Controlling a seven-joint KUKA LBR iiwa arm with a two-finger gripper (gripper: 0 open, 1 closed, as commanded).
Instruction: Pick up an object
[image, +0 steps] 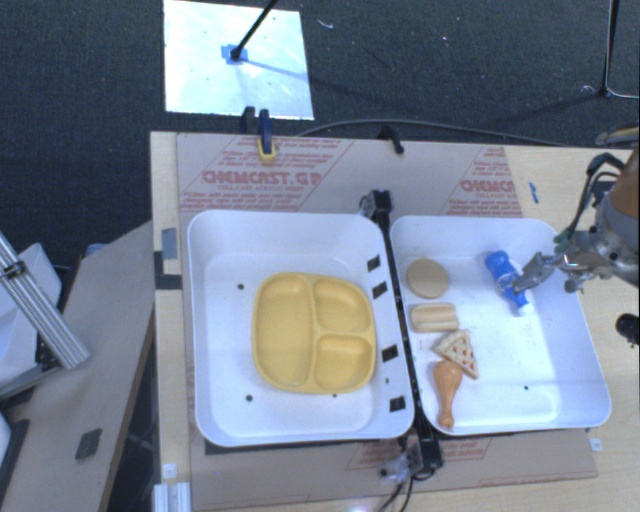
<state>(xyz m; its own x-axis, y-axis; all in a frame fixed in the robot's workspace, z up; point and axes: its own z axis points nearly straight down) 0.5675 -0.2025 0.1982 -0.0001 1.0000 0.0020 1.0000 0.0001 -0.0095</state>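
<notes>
1. Blue object (500, 268): a small, glossy, roughly cylindrical plastic piece lying in the upper right part of the right bin (560, 400), well apart from the other toys.
2. Gripper (528, 281): metal fingers reach in from the right and sit just beside the blue object, at its lower right end. Whether they are spread or closed, and whether they touch it, cannot be told at this size; nothing is seen held between them.
3. Risk: a smooth rounded body may roll or skid on the slick white bin floor if a finger nudges it off-centre, so the closing fingers could miss.
4. Other contents of the right bin: tan disc (428, 278), pale bread-like block (434, 318), pizza wedge (458, 352), orange drumstick (447, 390); all matte toy food.
5. Left bin (215, 260): holds a yellow divided plate (314, 332) with three moulded hollows.
</notes>
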